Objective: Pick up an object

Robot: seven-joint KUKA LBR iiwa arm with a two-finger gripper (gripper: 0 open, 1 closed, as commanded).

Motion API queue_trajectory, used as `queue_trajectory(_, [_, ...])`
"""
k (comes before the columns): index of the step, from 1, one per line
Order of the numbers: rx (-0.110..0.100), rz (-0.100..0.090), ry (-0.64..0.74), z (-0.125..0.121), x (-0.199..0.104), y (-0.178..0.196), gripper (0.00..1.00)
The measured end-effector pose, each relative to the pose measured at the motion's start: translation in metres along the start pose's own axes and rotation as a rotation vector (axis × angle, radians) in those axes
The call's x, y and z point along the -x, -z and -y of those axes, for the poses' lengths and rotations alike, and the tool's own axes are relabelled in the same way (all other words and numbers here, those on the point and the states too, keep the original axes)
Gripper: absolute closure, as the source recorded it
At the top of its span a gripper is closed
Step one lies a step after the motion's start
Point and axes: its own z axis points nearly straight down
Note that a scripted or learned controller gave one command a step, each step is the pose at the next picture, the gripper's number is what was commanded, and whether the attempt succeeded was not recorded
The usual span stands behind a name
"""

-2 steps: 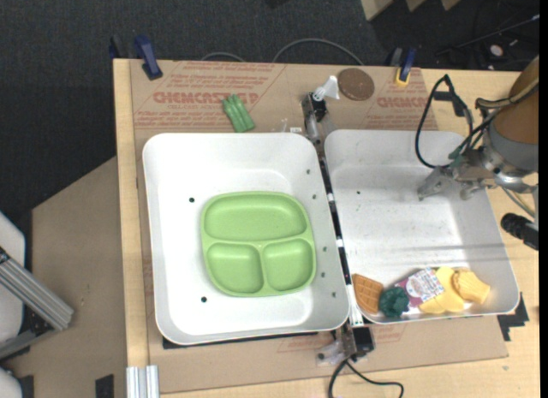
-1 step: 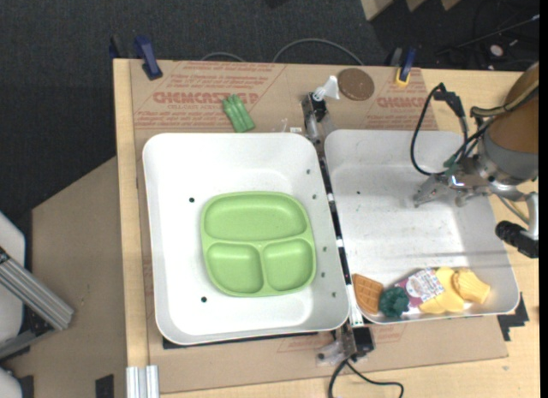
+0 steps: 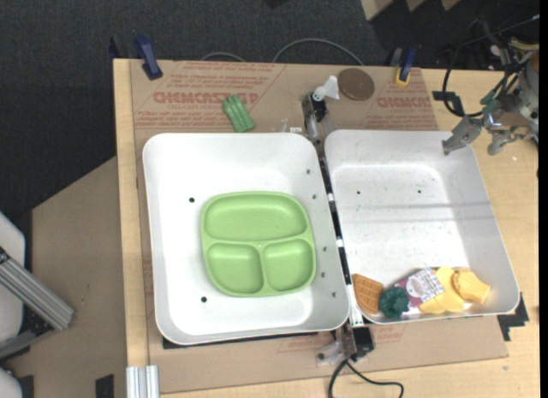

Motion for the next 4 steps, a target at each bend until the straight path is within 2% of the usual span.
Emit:
queue_trajectory(1, [-0.017,-0.006,0.001,-0.026,-0.002,-0.08,0.0])
queue_trajectory(2, [-0.02,-0.011,0.0,-0.037,-0.003,-0.123,0.0])
queue_trajectory(4, [-0.029,-0.021,0.002,-0.041,-0.008,-0.138,0.0])
